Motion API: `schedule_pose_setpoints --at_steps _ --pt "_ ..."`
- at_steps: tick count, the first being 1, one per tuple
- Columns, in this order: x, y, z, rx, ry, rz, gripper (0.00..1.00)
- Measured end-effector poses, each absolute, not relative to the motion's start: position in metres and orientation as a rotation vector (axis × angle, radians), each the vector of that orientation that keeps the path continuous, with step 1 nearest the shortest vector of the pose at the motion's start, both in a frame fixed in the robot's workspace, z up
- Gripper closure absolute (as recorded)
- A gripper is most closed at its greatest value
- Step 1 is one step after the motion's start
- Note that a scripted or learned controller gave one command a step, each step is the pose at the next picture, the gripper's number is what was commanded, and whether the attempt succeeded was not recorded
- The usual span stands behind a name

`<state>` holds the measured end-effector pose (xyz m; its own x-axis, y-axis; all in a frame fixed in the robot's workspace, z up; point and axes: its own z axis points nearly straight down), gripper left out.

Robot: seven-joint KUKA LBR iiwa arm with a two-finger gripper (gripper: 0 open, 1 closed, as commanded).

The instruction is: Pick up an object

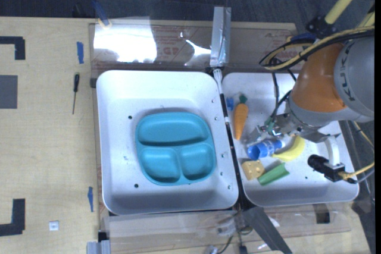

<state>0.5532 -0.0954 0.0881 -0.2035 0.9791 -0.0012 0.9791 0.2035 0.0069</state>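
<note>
The right white bin (309, 190) holds a cluster of small items. An orange carrot (239, 120) lies along its left wall. A blue bottle (264, 148) lies in the middle, with a yellow banana (292, 150) to its right. In front of them are a green block (273, 175) and a pale yellow wedge (252, 169). My gripper (270, 128) hangs low in this bin, just above the blue bottle and left of the banana. Nothing is visibly lifted by it.
The left white bin (113, 128) holds a blue divided plate (175, 147). A small green item (242, 98) sits at the back left of the right bin. The arm's orange band (318, 89) covers that bin's back right. A transparent panel (155, 41) stands behind the bins.
</note>
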Motion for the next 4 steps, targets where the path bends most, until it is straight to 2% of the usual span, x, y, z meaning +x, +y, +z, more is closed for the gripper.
schedule_pose_setpoints --at_steps 1,2,3,4 --pt "0.524 -0.096 0.088 2.041 2.379 0.009 0.0" --pt "0.525 -0.1 0.21 2.296 2.136 0.007 0.0" --pt "0.519 -0.174 0.088 2.211 2.222 0.004 0.0" --pt "0.52 -0.174 0.099 2.208 2.219 0.009 1.0"
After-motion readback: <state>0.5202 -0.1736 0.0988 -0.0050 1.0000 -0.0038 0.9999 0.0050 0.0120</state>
